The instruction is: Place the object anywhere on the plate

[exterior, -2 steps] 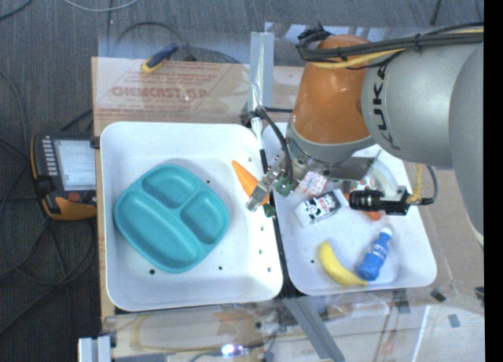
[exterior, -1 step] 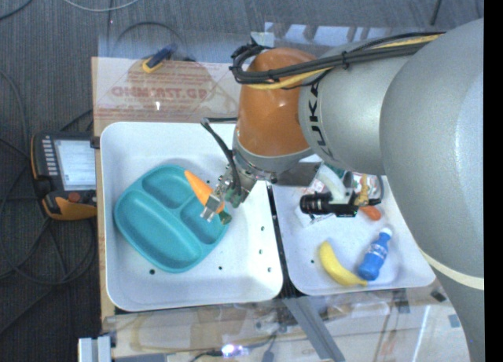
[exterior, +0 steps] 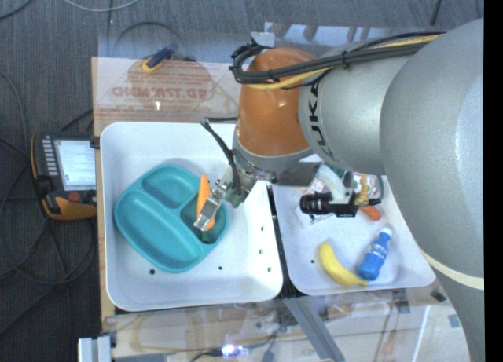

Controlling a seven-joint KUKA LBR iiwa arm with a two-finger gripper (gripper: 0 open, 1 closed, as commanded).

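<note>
A teal divided plate (exterior: 161, 223) lies in the left bin (exterior: 251, 266). My gripper (exterior: 212, 215) hangs low over the plate's right edge, coming down from the orange wrist band. A slim orange object (exterior: 203, 195) stands nearly upright right against the gripper's left side, its lower end over the plate's right compartment. Whether it is gripped or just touching the gripper is not visible, because the gripper body hides the contact.
The right bin (exterior: 409, 274) holds a yellow banana (exterior: 338, 266), a blue bottle (exterior: 376, 254) and a small orange piece (exterior: 372, 213). The big grey arm covers much of that bin. A brown board (exterior: 157, 93) lies behind the left bin.
</note>
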